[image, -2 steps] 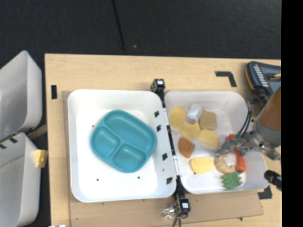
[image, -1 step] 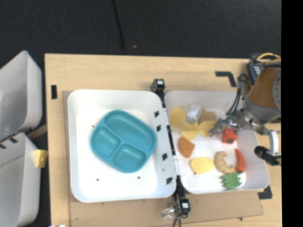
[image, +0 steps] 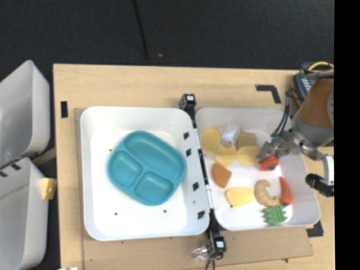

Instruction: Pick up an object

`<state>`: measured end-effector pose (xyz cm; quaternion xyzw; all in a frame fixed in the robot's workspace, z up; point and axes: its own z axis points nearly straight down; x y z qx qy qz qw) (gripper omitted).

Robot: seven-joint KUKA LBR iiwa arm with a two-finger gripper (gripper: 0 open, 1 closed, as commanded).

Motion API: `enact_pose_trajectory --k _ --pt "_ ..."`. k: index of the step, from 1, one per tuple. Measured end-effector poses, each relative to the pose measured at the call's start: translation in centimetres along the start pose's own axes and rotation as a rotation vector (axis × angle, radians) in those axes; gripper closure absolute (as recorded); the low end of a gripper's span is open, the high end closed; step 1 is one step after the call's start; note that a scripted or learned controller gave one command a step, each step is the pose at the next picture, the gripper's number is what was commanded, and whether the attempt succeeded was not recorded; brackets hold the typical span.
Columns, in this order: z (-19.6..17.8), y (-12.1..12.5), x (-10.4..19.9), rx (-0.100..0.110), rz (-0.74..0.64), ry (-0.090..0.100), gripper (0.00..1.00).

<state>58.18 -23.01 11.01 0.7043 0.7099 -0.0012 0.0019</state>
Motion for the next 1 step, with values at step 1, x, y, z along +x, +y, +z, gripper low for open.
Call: enact_pose_trajectory --k 1 --pt "0.73 4.39 7.88 -0.005 0.0 0.003 1.0"
